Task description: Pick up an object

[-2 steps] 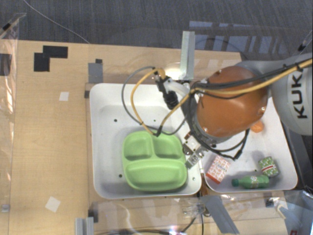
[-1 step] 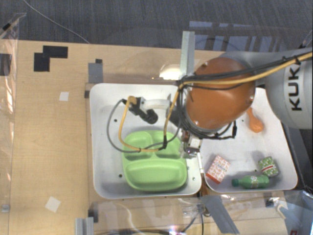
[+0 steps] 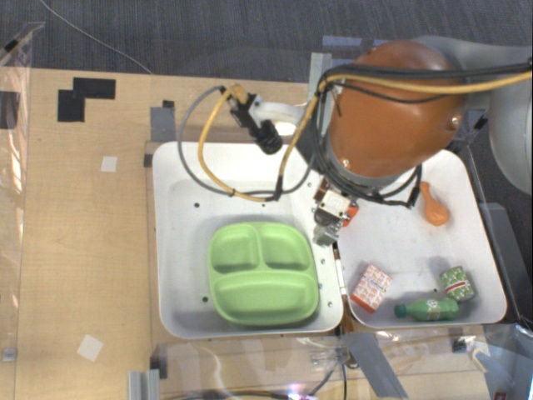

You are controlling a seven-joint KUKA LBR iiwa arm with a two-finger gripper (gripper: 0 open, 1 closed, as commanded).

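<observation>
My gripper (image 3: 330, 220) hangs below the big orange wrist band (image 3: 391, 111), over the wall between the two bins. A small red and white part shows at its tip; I cannot tell whether that is an object or part of the tool. In the right bin (image 3: 400, 248) lie a red and white carton (image 3: 371, 287), a green bottle (image 3: 426, 308) on its side, a small green can (image 3: 456, 282) and an orange spoon-like piece (image 3: 433, 207). All of these lie apart from the gripper.
A green divided plate (image 3: 263, 272) lies in the front of the left bin (image 3: 179, 223). Yellow and black cables (image 3: 218, 144) loop over that bin's back half. The arm covers the right bin's back left corner.
</observation>
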